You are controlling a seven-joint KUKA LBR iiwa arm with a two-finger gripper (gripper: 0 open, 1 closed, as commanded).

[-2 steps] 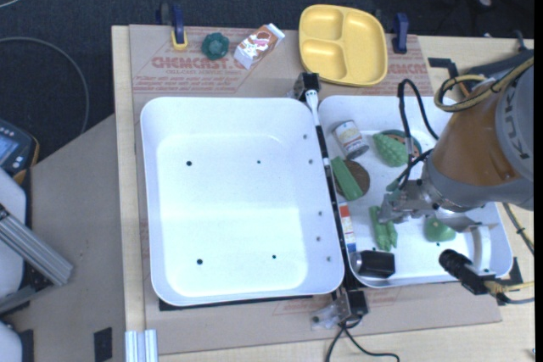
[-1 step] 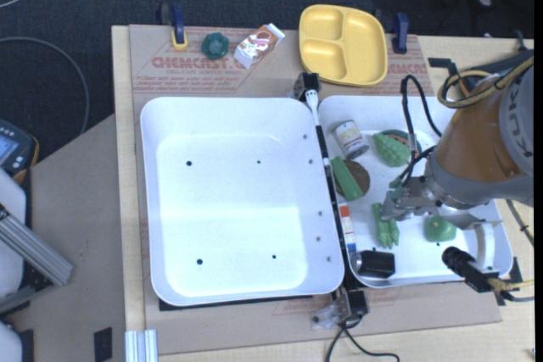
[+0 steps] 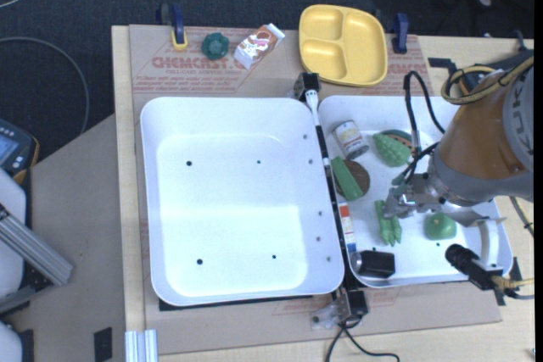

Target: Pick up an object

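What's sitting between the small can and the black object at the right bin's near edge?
In the camera view, between the small can and the black object lies a green and brown piece; below it, bare white floor of the right bin.

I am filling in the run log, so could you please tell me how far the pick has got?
Done: the arm has reached into the right bin, and the hand sits low among the objects. In hand: it is right over a small green toy, but nothing can be seen between its fingers, so no grasp is confirmed. Left: gripping an object and lifting it; the can and the other green pieces lie in the bin.
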